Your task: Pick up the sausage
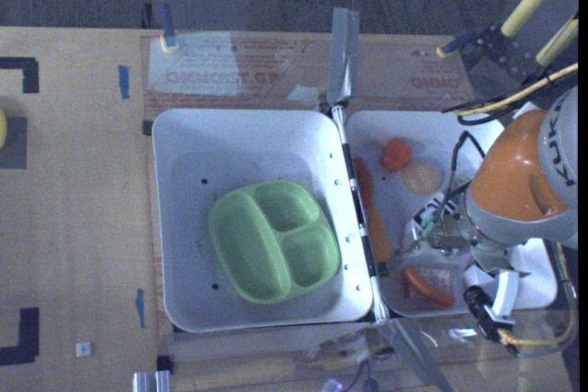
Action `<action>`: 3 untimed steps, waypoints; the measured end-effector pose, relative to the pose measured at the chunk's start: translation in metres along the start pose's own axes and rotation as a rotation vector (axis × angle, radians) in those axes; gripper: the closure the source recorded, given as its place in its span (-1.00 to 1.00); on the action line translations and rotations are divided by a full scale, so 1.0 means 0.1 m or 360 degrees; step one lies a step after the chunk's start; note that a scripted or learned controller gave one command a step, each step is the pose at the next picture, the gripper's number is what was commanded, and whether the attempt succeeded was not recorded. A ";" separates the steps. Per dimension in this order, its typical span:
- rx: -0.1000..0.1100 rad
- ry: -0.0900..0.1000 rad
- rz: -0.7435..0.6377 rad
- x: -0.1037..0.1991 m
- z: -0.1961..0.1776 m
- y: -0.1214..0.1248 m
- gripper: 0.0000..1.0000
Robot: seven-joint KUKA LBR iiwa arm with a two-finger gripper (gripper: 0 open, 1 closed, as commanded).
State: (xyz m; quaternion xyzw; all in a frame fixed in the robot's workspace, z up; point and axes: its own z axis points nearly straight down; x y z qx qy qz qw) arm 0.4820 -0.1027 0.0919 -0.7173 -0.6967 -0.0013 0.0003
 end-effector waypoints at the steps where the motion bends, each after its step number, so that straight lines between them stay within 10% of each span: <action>1: 0.0005 0.0001 0.0004 -0.01 -0.06 0.00 1.00; 2: 0.0005 0.0001 0.0004 -0.01 -0.06 0.00 -1.00; 3: 0.0000 0.0000 0.0101 -0.65 0.07 0.01 -1.00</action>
